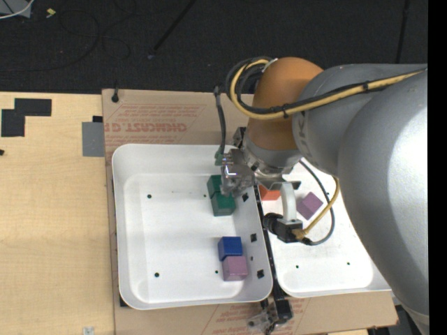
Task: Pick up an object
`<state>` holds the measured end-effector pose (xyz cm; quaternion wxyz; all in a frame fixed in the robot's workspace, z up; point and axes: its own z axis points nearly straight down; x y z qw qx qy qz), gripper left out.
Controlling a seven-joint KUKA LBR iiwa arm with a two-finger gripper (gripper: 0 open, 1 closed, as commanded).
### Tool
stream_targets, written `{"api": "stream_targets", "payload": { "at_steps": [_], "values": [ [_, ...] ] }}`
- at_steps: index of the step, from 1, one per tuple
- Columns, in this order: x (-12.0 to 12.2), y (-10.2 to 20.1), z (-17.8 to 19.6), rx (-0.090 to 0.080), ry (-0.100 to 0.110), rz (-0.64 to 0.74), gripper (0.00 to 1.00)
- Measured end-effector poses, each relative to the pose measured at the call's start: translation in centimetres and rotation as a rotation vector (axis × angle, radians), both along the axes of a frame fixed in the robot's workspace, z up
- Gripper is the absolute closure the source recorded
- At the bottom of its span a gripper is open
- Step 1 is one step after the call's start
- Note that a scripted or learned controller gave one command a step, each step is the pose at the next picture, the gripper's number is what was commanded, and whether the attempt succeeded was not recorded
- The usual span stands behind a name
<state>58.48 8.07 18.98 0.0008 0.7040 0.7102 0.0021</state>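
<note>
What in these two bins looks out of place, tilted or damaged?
Nothing stands out. In the left bin, the green block lies under the hand, and the blue block touches a purple block. Another purple block lies in the right bin.

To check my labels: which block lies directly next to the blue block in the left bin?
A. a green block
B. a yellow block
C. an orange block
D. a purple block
D: in the left bin, the purple block touches the near side of the blue block, while the green block sits apart, farther back.
</note>
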Motion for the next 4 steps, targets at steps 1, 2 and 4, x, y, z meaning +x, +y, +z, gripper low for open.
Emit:
{"api": "stream_targets", "payload": {
  "at_steps": [1, 2, 4],
  "values": [
    [3.6, 3.3, 0.8, -0.001, 0.004, -0.006, 1.00],
    [4.4, 1.5, 5.4, -0.002, 0.004, -0.009, 1.00],
    [3.5, 7.0, 4.6, -0.003, 0.009, -0.008, 1.00]
  ]
}}
